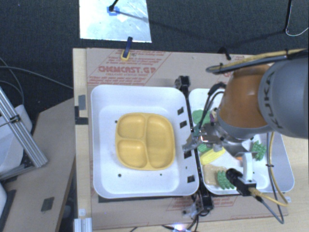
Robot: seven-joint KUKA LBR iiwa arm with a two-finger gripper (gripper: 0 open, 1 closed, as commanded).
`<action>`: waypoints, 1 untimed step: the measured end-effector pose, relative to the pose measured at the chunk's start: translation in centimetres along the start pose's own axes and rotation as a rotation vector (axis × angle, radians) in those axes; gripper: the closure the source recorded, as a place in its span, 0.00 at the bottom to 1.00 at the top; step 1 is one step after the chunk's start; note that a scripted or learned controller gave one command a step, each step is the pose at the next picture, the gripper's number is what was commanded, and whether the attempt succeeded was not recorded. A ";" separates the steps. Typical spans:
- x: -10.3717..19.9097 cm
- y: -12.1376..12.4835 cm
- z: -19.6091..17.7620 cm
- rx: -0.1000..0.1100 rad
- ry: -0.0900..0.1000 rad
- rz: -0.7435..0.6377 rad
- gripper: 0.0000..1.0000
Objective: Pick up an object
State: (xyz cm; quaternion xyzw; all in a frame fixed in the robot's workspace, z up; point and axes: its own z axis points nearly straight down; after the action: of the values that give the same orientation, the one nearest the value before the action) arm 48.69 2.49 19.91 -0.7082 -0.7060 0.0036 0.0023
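Your arm (251, 100) reaches over the right bin (285, 178). You cannot tell the gripper (205, 141) state. Yellow corn (212, 154) lies at its 5 o'clock.

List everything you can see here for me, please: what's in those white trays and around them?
Bins: two, white, side by side on the bench; left bin, right bin.
Plate: one, yellow, three compartments, middle of the left bin.
Green toys: a few in the right bin, one near its top left, one at its front, one at the right.
Corn: one, yellow, right bin, under the arm.
Cardboard: one sheet, brown with red print, under the bins.
Foil sheet: one, silvery, on the floor behind.
Arm: one, grey with orange band, over the right bin.
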 end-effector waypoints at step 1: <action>0.2 0.2 -1.6 -0.011 0.003 -0.006 1.00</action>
State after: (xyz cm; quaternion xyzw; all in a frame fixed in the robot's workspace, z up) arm 48.95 2.74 21.50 -0.7060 -0.7082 -0.0012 -0.0006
